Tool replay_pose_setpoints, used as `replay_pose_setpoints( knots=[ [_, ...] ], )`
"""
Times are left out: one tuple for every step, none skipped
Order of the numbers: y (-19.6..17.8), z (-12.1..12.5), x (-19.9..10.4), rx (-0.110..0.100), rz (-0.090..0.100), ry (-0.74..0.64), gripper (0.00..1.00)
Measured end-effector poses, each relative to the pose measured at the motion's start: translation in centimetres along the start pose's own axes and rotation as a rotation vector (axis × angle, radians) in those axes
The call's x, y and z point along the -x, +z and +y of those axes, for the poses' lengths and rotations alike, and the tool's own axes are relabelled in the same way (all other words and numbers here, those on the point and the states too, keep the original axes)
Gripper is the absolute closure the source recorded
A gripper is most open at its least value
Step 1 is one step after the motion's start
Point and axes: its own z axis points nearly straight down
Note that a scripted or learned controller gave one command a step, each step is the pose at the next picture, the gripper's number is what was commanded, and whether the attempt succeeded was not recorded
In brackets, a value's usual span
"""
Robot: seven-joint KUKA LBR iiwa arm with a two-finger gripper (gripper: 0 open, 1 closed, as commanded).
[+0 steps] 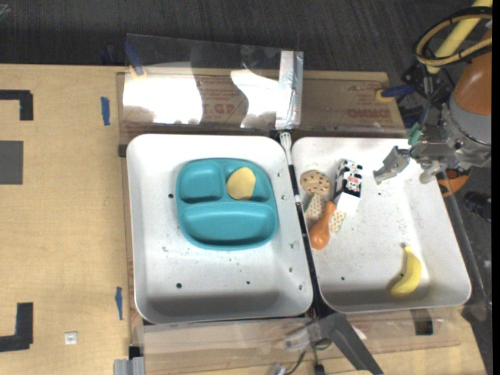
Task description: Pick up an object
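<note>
Banana (407, 274) in right bin (437, 233), jaws (408, 165) released above it, yellow ball (241, 183) in teal tray (226, 203), left bin (156, 233).

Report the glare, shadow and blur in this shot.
Camera view: strong glare whites out the clear sheet behind the bins, hiding much of the cardboard print under it. The left bin is evenly lit, with soft shadow along its front edge. The gripper at the right bin's far corner looks slightly soft. The banana and teal tray are sharp.
</note>
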Motion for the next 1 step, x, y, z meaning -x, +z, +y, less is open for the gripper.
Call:
replay_pose_setpoints(
  knots=[
    [10.92,3.44,-2.74,-0.011,0.002,0.005,0.00]
  ],
)
